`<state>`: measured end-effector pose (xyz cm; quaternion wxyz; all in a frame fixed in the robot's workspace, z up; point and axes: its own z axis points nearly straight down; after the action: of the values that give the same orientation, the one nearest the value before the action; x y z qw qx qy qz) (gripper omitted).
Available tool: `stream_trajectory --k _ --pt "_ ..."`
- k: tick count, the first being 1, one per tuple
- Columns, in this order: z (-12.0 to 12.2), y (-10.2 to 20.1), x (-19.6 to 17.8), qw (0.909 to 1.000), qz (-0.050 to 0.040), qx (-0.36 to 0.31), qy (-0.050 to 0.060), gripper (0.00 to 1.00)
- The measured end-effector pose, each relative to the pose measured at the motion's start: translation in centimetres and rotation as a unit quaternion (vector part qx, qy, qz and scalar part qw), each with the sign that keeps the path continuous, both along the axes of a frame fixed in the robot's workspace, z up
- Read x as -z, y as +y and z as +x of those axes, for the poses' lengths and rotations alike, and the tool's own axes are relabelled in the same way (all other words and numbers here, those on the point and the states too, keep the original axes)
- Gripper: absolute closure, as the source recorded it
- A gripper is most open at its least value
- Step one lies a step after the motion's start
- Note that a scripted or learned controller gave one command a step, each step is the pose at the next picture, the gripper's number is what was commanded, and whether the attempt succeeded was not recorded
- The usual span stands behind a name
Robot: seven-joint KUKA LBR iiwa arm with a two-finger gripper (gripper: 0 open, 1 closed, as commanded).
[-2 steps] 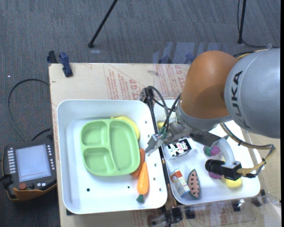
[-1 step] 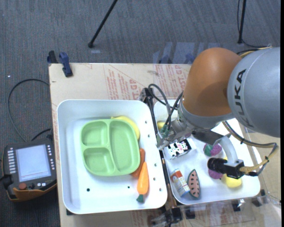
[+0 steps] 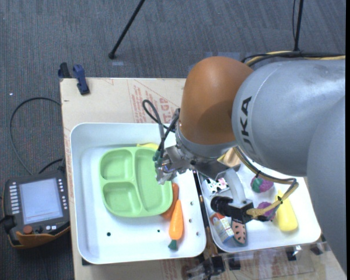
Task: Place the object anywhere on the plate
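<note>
gripper [image 3: 163, 172]: over right edge of light green plastic divided plate [image 3: 134, 182] | jaws: cannot tell | orange plastic carrot [image 3: 176, 219]: by plate's right edge, left white bin [image 3: 84, 214]

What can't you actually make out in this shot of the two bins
- Gripper: the arm's orange wrist covers it; jaws' state unreadable, camera view.
- Right bin: its upper half lies under the arm.
- Carrot: top end tucked beside the green plate.
- Small items in the right bin: too small to name.

One fixed camera above the table [image 3: 114, 86] looks down at a slant on both bins [image 3: 84, 156]; the arm [image 3: 280, 115] enters from the right.
</note>
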<state>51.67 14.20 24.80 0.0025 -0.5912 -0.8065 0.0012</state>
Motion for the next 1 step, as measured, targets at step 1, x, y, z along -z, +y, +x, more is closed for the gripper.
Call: stream_trajectory --k 1 --pt "-0.36 6.1 0.83 0.9994 -0.0011 0.034 0.0 1.0"
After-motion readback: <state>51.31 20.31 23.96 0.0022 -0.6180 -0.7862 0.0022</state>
